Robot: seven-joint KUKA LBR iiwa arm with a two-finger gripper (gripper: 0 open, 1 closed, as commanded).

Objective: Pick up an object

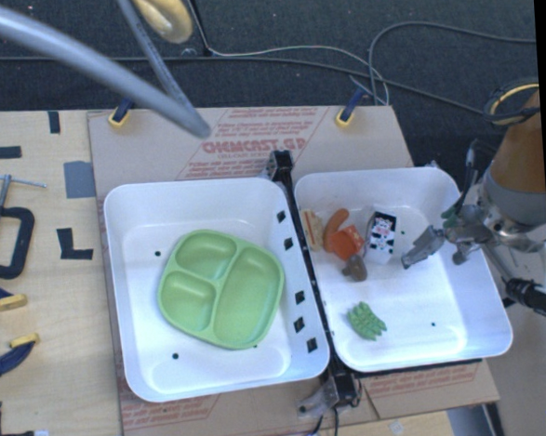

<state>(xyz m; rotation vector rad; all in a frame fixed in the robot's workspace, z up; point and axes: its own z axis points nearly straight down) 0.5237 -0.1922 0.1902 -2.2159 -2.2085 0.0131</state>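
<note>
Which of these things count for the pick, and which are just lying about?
For the pick:
- gripper over the right bin
- orange toy
- black and white block
- brown lump
- green leafy piece
- green tray in the left bin

Lying about:
- clamp on the bench
- cables behind

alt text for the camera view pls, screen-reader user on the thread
The arm's end effector hangs over the right edge of the right white bin, which holds an orange toy, a black-and-white block, a small brown piece and a green leafy toy. The left bin holds a green divided plate.
</note>
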